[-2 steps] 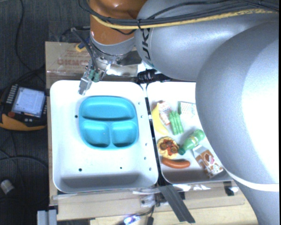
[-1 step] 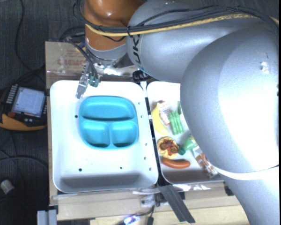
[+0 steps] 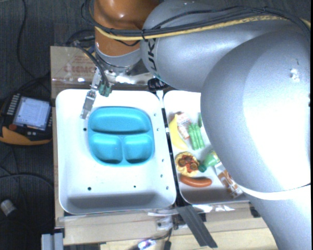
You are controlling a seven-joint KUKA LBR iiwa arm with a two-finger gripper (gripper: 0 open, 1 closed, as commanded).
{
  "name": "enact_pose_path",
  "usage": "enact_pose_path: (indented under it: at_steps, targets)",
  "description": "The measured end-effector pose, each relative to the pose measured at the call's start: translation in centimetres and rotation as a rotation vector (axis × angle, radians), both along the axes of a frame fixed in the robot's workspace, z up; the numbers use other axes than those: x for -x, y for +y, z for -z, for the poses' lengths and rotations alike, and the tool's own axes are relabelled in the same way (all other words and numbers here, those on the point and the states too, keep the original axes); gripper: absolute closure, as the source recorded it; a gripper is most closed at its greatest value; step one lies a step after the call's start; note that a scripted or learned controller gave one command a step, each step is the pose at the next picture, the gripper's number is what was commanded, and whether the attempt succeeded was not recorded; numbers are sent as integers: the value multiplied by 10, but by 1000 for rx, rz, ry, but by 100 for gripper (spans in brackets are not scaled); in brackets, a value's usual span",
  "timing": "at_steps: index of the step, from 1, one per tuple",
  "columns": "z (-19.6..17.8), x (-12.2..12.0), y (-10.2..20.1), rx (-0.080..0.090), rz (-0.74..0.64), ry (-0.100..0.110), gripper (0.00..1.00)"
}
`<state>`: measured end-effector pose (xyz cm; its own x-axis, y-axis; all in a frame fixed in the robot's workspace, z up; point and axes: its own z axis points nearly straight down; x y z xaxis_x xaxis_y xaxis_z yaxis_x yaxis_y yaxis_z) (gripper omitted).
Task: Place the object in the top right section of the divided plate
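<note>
One blue divided plate (image 3: 121, 135) lies in the middle of the left white bin (image 3: 73, 186), with one long section toward the top of the frame and two smaller ones below it, all three bare. Just above and left of the plate's upper left corner hangs the gripper (image 3: 94, 95), its slim metal fingers (image 3: 87, 105) pointing down toward the bin's upper left part; whether they are open or closed I cannot tell, and I see nothing between them. Above it sits the arm's orange band (image 3: 122, 7), and the big grey arm (image 3: 240, 87) sweeps across the whole upper right of the frame, covering much of the right white bin (image 3: 198, 196). In the part of that bin still showing lie toy foods: a yellow banana (image 3: 173, 134) along the left wall, a green piece (image 3: 196, 137) beside it, a small pizza-like piece (image 3: 188, 163) lower down, and a sausage (image 3: 196, 181) near the bottom. Both bins rest on the counter (image 3: 68, 66). At the far left of the frame, on the dark floor, lies a handheld pendant (image 3: 26, 119) with a lit screen.
</note>
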<state>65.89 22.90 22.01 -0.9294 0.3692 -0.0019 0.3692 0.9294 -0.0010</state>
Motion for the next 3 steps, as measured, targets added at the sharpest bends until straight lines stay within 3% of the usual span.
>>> enact_pose_path:
  at_steps: [1,2,3]
  targets:
    - [-47,16,4,-2,-414,-1,0]
    - [-57,16,7,-8,-416,-3,100]
    - [-57,16,7,-8,-416,-3,0]
